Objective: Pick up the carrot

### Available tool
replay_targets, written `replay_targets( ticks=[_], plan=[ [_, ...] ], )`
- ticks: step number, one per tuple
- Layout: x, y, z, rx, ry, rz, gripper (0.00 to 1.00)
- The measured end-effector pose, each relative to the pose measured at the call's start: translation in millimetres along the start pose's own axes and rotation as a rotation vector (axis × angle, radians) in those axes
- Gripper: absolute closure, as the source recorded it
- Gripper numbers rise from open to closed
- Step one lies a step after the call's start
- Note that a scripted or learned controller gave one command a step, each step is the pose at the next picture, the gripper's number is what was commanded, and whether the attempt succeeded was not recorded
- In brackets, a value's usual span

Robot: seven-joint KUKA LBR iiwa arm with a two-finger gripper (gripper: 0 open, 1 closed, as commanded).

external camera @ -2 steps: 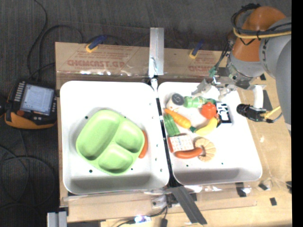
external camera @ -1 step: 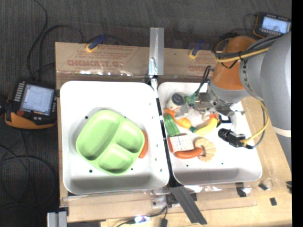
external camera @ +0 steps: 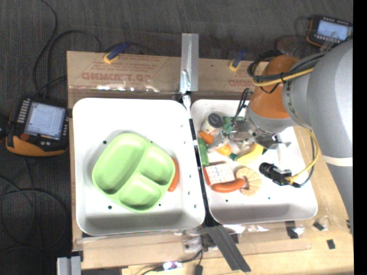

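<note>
Approach step: gripper [external camera: 243, 135], jaw state impossible to tell, hovering over right bin [external camera: 298, 202]; next, descending onto carrot [external camera: 225, 185].

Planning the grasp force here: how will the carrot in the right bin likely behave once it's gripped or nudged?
The carrot looks like a smooth, glossy toy, so it is probably stiff and light, perhaps slippery between fingers. Its long, rounded, slightly curved body may roll or swing aside if pushed. It lies against a card and a pale ridged piece, which could shift with it.
</note>
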State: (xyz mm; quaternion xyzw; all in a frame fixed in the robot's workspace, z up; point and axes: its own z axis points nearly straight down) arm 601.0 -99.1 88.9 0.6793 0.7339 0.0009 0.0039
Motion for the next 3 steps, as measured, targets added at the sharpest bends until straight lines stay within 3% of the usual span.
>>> replay_targets(
  ticks=[1, 2, 3],
  plan=[
    [-7, 28, 1, 0.001, 0.0, -0.153, 0.0],
    [-6, 29, -10, -0.003, 0.002, -0.153, 1.0],
    [61, 13, -94, 0.01, 0.004, 0.076, 1.0]
  ],
)
